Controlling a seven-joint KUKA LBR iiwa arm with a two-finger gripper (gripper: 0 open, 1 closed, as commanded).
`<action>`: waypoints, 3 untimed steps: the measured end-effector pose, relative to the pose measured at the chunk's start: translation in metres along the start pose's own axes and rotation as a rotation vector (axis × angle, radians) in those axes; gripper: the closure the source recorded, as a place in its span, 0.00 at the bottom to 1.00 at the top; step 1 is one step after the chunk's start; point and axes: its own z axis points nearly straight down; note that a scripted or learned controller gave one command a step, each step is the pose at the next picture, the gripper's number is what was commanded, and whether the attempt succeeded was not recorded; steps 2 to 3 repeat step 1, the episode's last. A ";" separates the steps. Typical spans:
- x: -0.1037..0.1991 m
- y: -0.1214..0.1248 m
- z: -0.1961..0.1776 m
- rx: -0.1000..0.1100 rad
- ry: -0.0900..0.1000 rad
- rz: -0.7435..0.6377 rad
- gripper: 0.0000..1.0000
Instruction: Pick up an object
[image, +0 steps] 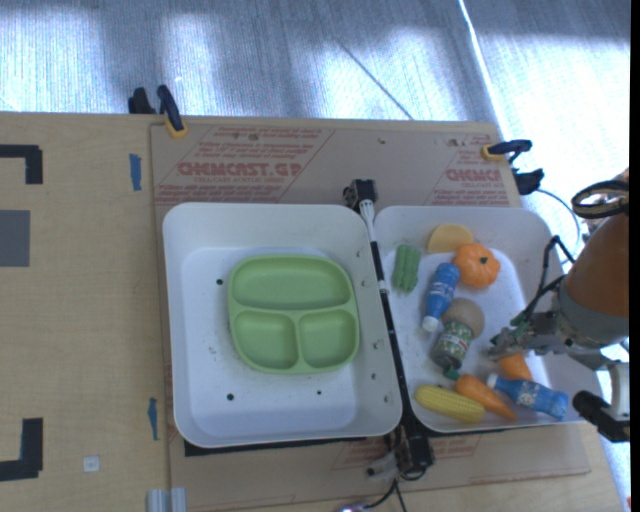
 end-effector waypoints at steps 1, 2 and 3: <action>0.040 -0.003 -0.065 0.013 0.009 -0.005 1.00; 0.040 -0.003 -0.065 0.013 0.009 -0.005 1.00; 0.040 -0.003 -0.065 0.013 0.009 -0.005 1.00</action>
